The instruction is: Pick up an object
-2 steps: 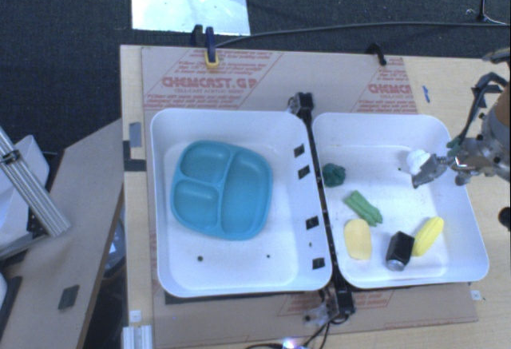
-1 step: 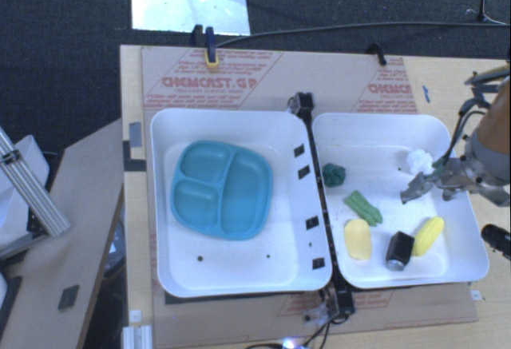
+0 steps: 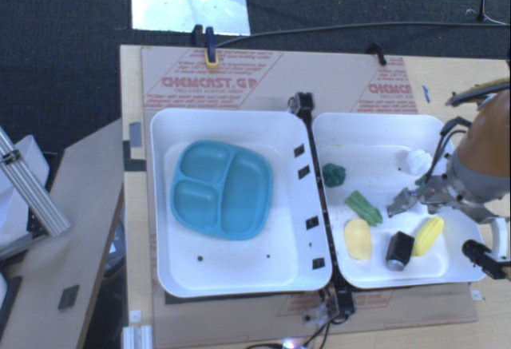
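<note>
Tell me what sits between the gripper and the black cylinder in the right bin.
Nothing visible does. The gripper hangs over the right white bin, and the black cylinder lies just below it in the view with bare bin floor between. The yellow corn-shaped toy lies close beside the cylinder.

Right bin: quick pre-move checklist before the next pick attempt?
1. Tool positioned over the right white bin: ok.
2. Tool holding anything: cannot tell, fingertips too small to read.
3. Targets present: ok. Dark green lump, light green piece, pale yellow block, black cylinder, yellow banana-shaped toy, white ball.
4. Spacing: not ok, the cylinder and the banana-shaped toy lie close together.
5. Blue divided plate sits in the left white bin, apart from the arm: ok.
</note>
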Robot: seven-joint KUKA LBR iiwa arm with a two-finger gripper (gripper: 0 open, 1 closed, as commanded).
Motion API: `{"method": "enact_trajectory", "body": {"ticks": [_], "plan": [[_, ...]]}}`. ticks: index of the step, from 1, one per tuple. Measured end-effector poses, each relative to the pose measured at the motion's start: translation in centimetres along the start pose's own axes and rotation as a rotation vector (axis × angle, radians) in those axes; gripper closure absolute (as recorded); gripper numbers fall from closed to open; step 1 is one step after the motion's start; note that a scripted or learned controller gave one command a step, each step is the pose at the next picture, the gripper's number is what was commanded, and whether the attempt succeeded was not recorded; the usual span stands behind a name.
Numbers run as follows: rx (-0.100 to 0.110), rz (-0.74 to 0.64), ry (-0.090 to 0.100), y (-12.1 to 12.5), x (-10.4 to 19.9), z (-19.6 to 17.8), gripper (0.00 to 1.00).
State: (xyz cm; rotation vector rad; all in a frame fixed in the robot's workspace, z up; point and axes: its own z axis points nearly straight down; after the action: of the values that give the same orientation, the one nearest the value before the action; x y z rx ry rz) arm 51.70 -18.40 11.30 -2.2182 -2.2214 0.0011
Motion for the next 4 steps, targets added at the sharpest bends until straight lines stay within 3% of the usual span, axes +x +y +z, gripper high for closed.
{"method": "enact_trajectory", "body": {"ticks": [1,3,4], "plan": [[-0.006,0.000,-0.003,0.2,-0.1,-1.3,1.00],[-0.008,-0.003,-0.003,0.0,-0.2,-9.9,1.00],[-0.006,-0.009,0.000,2.0,5.0,-11.2,1.00]]}}
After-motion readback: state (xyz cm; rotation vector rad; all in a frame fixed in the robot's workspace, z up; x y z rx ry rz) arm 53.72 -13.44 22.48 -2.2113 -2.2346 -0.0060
